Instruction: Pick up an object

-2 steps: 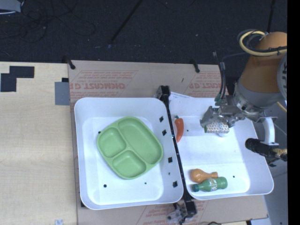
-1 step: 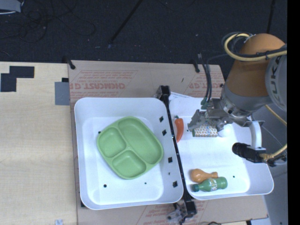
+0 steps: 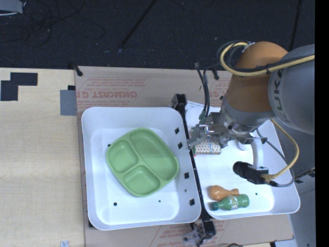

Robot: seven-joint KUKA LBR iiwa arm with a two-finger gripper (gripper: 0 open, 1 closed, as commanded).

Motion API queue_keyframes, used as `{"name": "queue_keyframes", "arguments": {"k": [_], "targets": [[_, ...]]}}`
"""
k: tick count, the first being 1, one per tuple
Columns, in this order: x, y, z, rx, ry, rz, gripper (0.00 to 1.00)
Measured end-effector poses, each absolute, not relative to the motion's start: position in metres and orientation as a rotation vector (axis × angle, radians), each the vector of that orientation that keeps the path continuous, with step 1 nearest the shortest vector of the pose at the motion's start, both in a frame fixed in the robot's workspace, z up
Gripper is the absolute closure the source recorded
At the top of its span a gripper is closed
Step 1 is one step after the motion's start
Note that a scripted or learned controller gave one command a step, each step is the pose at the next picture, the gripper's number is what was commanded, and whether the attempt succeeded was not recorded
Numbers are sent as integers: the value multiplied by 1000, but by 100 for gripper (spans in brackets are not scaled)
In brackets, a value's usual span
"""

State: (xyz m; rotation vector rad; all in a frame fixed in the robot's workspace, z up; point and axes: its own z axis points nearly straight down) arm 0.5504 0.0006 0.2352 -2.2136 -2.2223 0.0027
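My gripper (image 3: 204, 136) hangs over the left side of the right bin (image 3: 280, 202), close to the divider between the two bins. Directly under it sits a small white block with a red dotted pattern (image 3: 208, 148), touching or almost touching the gripper's lower end. An orange pear-shaped toy (image 3: 222, 192) lies near the right bin's front. Just in front of that toy a green bottle (image 3: 232, 203) lies on its side. A green divided plate (image 3: 142, 161) rests in the left bin (image 3: 97, 138).
The bins stand on brown cardboard (image 3: 128, 86) on a pale wooden bench (image 3: 36, 163). The arm's orange band (image 3: 254, 81) and grey body cover the right bin's back part.
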Motion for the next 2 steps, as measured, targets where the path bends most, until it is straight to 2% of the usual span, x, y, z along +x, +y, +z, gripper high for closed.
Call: {"name": "queue_keyframes", "arguments": {"k": [2], "targets": [[528, 105, 233, -2212, -2223, 4, 100]]}}
